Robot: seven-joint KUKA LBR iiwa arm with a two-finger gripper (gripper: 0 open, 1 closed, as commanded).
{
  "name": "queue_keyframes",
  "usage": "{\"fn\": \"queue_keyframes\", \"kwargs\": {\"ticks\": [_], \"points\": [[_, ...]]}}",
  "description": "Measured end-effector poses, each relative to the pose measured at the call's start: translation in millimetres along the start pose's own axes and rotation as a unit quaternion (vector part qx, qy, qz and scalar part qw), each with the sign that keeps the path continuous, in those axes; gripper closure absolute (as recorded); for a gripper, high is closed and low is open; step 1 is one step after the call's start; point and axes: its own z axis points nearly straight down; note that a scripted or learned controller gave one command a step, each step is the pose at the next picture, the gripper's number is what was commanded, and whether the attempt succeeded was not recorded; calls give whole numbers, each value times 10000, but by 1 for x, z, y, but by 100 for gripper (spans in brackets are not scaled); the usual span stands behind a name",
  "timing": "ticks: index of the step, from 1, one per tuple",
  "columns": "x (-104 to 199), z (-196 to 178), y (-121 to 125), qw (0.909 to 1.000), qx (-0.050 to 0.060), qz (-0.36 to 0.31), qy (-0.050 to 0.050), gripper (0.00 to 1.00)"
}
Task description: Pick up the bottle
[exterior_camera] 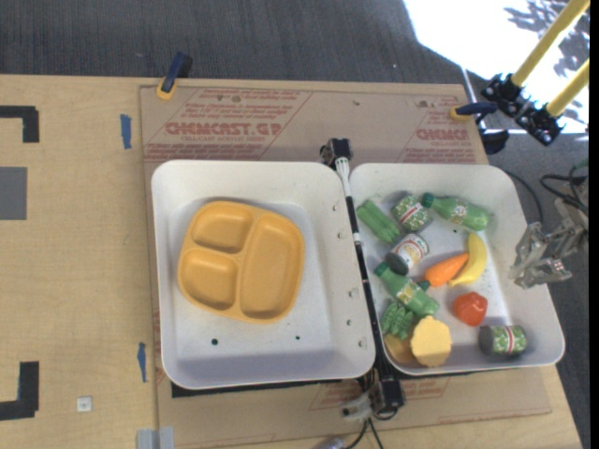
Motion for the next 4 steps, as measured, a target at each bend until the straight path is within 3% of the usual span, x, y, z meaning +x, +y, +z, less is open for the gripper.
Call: {"fn": "queue_keyframes", "kwargs": {"ticks": [1, 2, 3, 4], "points": [[19, 113, 6, 9977, -1, -683, -3, 100], [16, 117, 7, 9762, 18, -2168, -50, 100], [15, 117, 10, 9306, 50, -3659, -80, 100], [24, 117, 16, 8645, 70, -5025, -61, 100]]}}
